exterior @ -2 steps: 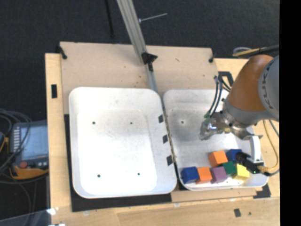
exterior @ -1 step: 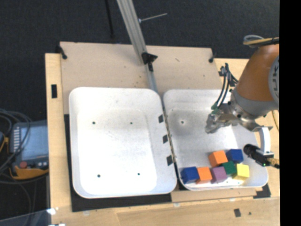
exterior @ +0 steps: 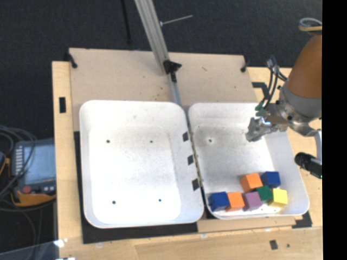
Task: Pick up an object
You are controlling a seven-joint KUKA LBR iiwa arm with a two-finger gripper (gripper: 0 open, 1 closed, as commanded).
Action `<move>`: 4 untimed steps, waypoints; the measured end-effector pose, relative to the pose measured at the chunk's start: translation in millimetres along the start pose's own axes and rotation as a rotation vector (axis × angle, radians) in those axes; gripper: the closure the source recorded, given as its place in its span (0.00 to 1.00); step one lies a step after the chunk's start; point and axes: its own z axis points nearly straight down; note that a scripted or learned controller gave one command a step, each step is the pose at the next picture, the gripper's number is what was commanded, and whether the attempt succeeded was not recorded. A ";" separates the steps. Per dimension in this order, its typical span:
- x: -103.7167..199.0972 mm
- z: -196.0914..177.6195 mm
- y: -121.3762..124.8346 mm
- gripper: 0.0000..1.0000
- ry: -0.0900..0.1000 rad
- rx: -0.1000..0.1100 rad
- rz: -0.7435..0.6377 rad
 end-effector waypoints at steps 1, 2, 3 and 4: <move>58.6 -3.4 9.7 1.00 0.002 0.007 -0.003; 111.0 -7.4 17.1 1.00 0.001 0.006 -0.002; 164.7 0.2 34.6 1.00 0.000 0.007 -0.001; 216.8 20.4 39.3 1.00 0.001 0.012 -0.001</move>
